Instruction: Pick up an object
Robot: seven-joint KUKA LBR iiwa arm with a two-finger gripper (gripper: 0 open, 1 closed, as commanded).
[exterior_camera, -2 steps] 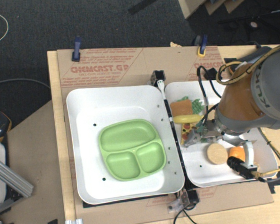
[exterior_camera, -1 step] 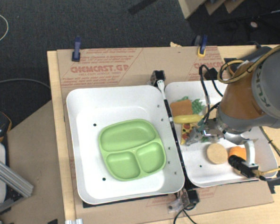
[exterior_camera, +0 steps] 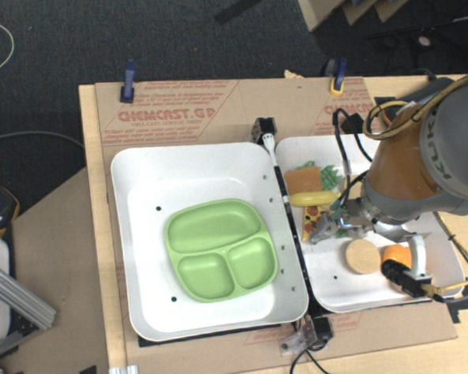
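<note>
Looking down on two shallow, glossy white plastic bins: the left bin and the right bin, sitting side by side on a brown printed cardboard sheet. Seeing a smooth, pale green divided plate with three rounded compartments lying flat at the middle of the left bin, leaving bare white floor all round it. Finding the pickable things crowding the right bin's left half: a curved yellow banana lying near the left wall, a matte orange-brown block and a leafy green piece just behind it toward the back edge, a flat tan disc and a round orange ball touching each other nearer the front edge. Seeing the metallic gripper hanging low between the banana and the tan disc, beside a small jumble of coloured bits too tangled to name; not managing to tell whether opening or closing, nor whether gripping anything. Noting the bulky grey and orange arm covering the right bin's back right corner, with black cables looping round it. Spotting two blue clamps pinching the cardboard's back edge.
</note>
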